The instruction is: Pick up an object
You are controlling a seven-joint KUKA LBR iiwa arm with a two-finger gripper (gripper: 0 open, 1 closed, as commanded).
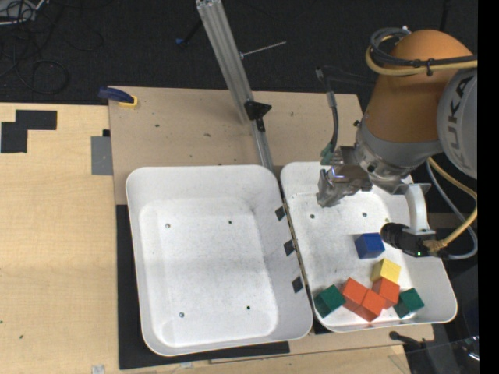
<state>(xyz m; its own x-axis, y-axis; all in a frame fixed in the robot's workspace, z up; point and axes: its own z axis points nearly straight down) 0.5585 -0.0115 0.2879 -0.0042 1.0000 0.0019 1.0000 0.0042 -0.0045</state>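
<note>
Blocks lie well below the gripper, whose grip state is unclear.

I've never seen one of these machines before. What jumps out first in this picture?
The big orange band of the robot arm at upper right catches the eye first, with its gripper above the far end of the right bin. Next comes the bright cluster of blocks in that bin's near corner: a blue block, a yellow block, orange blocks and green blocks.

Arm reaches in over the right bin; gripper hangs above the bin's far half, wrist tilted downward.
</note>
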